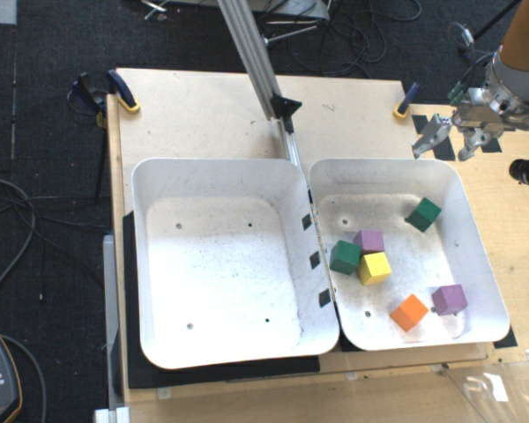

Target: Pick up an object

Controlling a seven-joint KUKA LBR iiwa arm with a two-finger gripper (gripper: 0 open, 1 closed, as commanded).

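Several small cubes lie in the right bin (pixel 476 236). A green cube (pixel 423 213) sits near the far right. A purple cube (pixel 368 241), a second green cube (pixel 345 257) and a yellow cube (pixel 375 268) cluster at the middle left. An orange cube (pixel 410 312) and another purple cube (pixel 449 300) rest near the front rim. My gripper (pixel 447 145) hangs above the bench just beyond the bin's far right corner, clear of all cubes. It is open, with nothing between its fingers.
The left bin (pixel 159 192) stands beside the right one, their rims touching along the middle. A slanted metal rail (pixel 251 47) runs from the top down to the bins' shared far corner. Clamps sit at the bench's far corners.
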